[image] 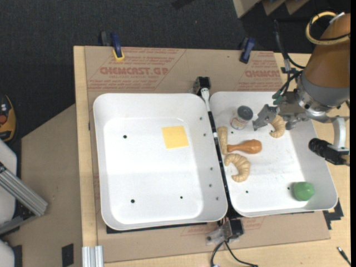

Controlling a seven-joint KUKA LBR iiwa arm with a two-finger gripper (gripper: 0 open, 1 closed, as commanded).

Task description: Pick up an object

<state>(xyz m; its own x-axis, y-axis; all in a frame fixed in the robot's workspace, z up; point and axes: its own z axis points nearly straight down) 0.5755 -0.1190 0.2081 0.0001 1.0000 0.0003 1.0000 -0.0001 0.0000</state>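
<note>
**Fingers low among crowded items in the right bin**

Brown board covers the tabletop (167, 65), and two white bins sit on it side by side. The arm (328, 60) comes from the right, and its gripper (269, 118) is low over the far part of the right bin (311, 204).

Risks, as I judge them: the things near the fingers lie close together. A small grey cup (243, 114) is just to the left of them, and a pale curved piece (276, 128) is just below and to the right, perhaps touching the gripper body. If the fingers close here, they may push one of these away, or catch only an edge, and the thing would then slip out when the arm lifts. The drumstick (245, 147) and the croissant (240, 167) are further toward the camera and lie almost against each other, so a try there could take both or neither. The green ball (303, 191) is well apart, in the near right corner, and it may roll. The yellow square (176, 137) lies flat in the left bin (111, 166), hard to grip.

How far the fingers are open I cannot tell; the dark parts are too small and blurred. I see nothing held between them.
</note>
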